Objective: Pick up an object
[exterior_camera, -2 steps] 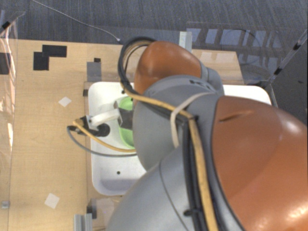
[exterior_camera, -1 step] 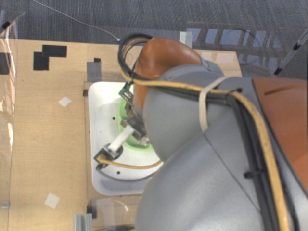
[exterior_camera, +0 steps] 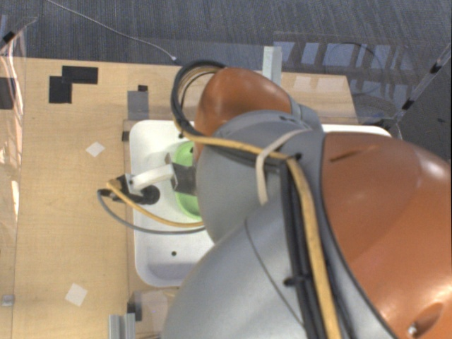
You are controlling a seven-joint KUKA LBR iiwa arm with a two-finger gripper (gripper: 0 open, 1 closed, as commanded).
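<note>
A bright green object lies in the left white bin, partly covered by the arm. My gripper hangs over that bin, right above the green object; I see its dark body and a white fitting sticking out to the left. The large grey and orange arm covers the lower part of the gripper and much of the bin. Whether the green object is touched or gripped is hidden.
Yellow and black cables loop from the gripper over the bin's left rim. The right bin's far rim peeks out behind the arm. The wooden bench spreads to the left, with black markers at the back.
</note>
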